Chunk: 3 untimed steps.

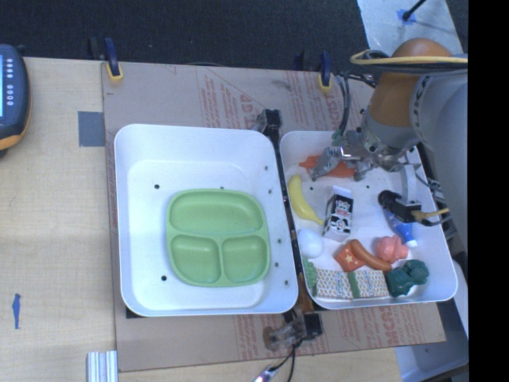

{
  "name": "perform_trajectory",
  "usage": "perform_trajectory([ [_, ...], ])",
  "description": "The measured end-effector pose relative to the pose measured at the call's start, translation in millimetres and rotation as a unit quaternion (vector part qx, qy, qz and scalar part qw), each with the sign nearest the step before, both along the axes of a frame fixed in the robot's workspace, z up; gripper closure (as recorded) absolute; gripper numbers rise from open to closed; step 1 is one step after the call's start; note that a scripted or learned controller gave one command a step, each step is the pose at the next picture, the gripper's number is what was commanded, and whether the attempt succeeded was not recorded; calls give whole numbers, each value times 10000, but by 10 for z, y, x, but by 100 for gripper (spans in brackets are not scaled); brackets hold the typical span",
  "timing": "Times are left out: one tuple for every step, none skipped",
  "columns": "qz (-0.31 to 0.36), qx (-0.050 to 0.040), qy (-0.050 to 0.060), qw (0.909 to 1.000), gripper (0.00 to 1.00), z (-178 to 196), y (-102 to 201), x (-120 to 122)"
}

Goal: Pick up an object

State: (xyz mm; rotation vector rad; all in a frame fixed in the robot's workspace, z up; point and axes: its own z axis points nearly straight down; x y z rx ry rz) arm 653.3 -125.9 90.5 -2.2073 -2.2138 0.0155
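Reaching in from the right, the grey arm sets its end effector low over the far end of the right bin. An orange toy lies on the bin floor there, right at the end effector's tip and spreading from it toward the wall shared with the left bin. I cannot tell whether the end effector is open or closed, or whether it touches the toy, because the wrist hides that spot.

Nearer the camera, a yellow banana lies along the shared wall, with a small black-and-white carton just beside it. A white ball sits below the banana. The near end of the bin holds an orange-red piece, a pink lump, a dark green lump and a striped green and tan cloth, all crowded together.

The left bin holds a pale green divided plate, flat in its middle. Both bins sit on brown cardboard on the bench.
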Motion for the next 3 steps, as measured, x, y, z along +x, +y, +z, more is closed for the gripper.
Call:
perform_trajectory([
  [1,-19,-43,10000,0,8,59,-575],
  [15,-29,-66,10000,100,124,46,-544],
  [24,-13,-119,9999,100,1074,502,-645],
])
